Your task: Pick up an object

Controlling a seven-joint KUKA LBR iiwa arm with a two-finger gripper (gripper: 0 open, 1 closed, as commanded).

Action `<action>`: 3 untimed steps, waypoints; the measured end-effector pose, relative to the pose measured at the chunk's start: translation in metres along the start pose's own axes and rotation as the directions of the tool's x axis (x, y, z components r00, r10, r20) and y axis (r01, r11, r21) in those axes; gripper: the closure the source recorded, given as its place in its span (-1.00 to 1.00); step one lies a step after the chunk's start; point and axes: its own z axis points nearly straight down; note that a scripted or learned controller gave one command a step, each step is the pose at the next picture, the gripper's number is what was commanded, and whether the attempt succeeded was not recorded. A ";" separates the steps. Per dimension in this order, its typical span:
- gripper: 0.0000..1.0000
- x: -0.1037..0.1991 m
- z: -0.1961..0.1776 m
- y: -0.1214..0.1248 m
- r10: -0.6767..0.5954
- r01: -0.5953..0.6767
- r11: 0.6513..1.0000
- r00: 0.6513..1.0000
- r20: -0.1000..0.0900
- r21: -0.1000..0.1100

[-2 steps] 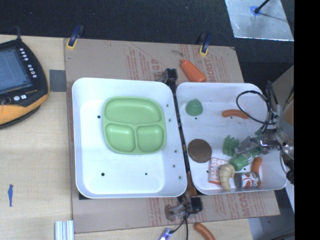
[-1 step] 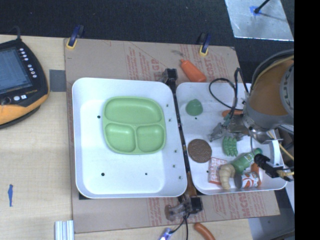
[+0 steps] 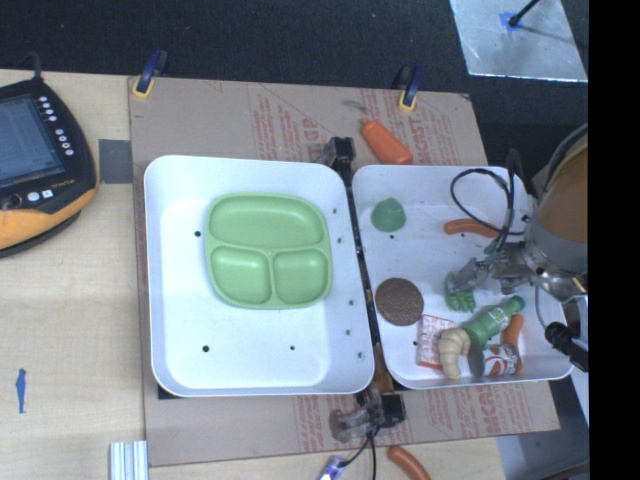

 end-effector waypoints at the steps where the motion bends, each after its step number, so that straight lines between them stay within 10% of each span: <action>1: -1.00 0.011 0.013 0.002 -0.004 0.004 1.000 1.000 0.000 0.002; 2: 1.00 0.010 0.003 0.002 -0.007 0.007 1.000 1.000 0.001 0.003; 3: 1.00 0.031 -0.032 0.035 -0.001 0.001 1.000 1.000 0.000 -0.002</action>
